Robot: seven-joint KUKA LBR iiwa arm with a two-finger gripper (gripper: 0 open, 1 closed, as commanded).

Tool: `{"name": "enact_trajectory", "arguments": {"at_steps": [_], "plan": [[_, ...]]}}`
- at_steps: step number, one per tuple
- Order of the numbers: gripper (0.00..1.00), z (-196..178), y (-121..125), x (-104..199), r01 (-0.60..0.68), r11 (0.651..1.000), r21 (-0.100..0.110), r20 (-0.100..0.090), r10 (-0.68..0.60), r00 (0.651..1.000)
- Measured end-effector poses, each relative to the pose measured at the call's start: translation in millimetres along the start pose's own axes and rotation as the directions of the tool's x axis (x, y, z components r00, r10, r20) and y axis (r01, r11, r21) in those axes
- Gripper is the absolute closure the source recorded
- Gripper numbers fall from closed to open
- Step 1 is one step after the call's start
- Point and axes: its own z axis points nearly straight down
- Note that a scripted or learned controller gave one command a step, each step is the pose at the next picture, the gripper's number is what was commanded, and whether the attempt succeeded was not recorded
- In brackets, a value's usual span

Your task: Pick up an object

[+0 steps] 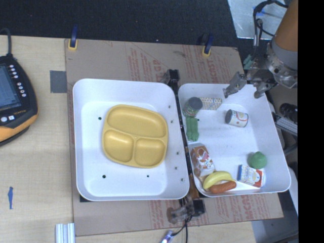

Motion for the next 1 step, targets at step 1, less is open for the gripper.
{"name": "enact_trajectory", "arguments": {"at_steps": [1], "plan": [[0.0, 105.6, -15.1, -25.7, 0.0, 1.0, 0.002, 0.001, 0.0, 1.0]]}}
